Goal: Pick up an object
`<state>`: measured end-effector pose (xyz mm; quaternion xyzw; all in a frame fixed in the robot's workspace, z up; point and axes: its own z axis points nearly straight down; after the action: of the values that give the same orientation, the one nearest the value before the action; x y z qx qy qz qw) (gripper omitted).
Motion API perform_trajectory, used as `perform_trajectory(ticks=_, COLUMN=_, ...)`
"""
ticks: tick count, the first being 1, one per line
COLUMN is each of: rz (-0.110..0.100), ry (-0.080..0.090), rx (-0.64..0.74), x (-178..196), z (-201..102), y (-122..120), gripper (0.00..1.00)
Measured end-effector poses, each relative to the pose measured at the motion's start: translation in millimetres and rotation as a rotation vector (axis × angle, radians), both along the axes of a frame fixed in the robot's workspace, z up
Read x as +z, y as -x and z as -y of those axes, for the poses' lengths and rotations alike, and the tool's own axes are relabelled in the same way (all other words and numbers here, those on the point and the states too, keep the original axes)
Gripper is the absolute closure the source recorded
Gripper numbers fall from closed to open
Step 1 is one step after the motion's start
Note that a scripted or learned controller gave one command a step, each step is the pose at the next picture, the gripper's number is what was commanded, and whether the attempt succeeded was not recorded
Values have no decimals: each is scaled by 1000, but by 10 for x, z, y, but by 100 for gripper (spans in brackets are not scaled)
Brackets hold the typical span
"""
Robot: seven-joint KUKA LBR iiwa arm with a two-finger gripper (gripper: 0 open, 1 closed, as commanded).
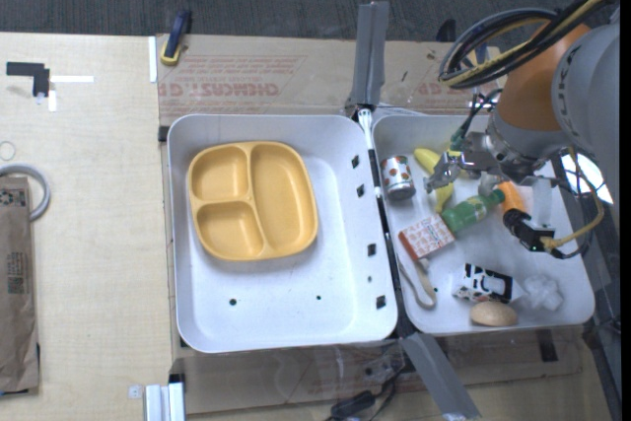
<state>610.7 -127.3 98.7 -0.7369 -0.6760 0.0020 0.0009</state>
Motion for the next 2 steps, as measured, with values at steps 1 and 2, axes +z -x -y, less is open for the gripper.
perform_trajectory(ticks=1, rz=-4, ry=1, rx=0, x=62, z=12, y=2, gripper=100)
perform_trajectory(ticks=2, rz=-4, ry=1, rx=-1, x=62, z=11, y=2, gripper=0)
